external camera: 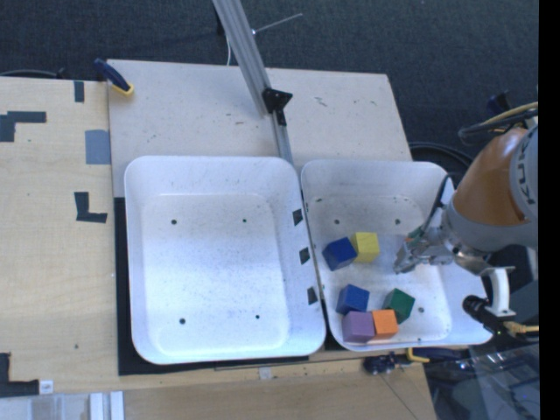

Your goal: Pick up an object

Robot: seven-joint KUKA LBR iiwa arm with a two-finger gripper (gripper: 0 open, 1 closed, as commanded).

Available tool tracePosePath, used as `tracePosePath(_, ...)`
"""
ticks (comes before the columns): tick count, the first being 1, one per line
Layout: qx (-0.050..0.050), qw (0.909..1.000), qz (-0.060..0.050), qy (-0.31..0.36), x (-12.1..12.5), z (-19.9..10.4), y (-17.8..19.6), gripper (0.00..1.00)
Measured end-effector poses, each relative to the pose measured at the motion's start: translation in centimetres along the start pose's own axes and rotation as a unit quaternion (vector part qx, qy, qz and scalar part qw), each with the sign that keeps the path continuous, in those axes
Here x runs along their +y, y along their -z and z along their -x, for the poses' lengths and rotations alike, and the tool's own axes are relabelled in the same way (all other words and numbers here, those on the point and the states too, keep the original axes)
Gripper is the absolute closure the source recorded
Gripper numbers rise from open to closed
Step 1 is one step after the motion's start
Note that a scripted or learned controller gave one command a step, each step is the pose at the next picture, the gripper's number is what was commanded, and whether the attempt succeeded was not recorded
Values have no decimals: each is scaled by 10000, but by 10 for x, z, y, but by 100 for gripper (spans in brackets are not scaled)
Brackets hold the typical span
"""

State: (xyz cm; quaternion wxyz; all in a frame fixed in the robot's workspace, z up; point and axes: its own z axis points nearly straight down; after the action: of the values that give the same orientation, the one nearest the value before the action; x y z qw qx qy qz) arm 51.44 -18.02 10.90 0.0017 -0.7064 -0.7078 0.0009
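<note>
The right bin point(376, 178) holds several small blocks. A blue block point(339, 252) and a yellow block point(367, 246) lie side by side near its middle. Nearer the front sit another blue block point(353, 298), a green block point(401, 304), a purple block point(358, 325) and an orange block point(385, 323). My gripper point(409, 257) reaches in from the right and hangs low over the bin floor, just right of the yellow block and above the green one. No block shows between its tips.
The left bin point(214, 256) stands beside the right one. A metal rail point(249, 55) slants down from the top to the gap between the bins. A blue and yellow tool point(114, 75) lies at the bench's far left corner.
</note>
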Motion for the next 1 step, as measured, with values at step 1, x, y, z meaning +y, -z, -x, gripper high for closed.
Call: tracePosePath(1,-8,10000,30,0,2,-6,43,100)
